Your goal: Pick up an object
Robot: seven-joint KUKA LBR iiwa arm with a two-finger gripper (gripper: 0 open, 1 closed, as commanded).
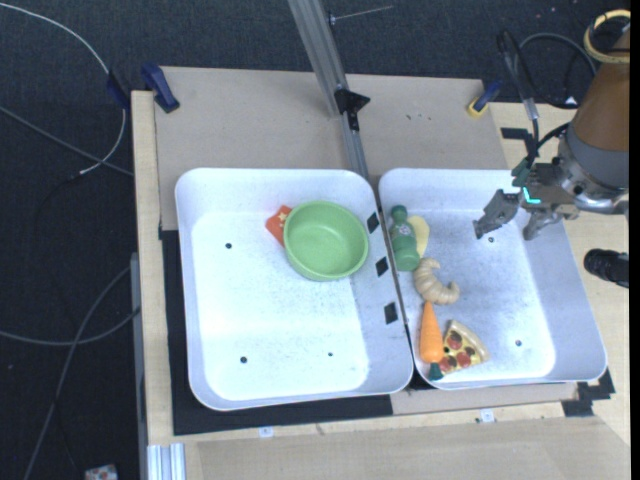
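two fingers of the claw [518,220] hang spread, released, above the right bin [560,298].

We see the small orange-red object [277,224] mostly hidden behind the round green plastic bowl [325,239]. The pale yellow item [421,233] sits partly behind the green bottle [403,241]. Grey arm [600,128] cut by right edge.

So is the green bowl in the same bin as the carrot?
No, the round green bowl sits in the left white bin, while the orange carrot lies in the right white bin.
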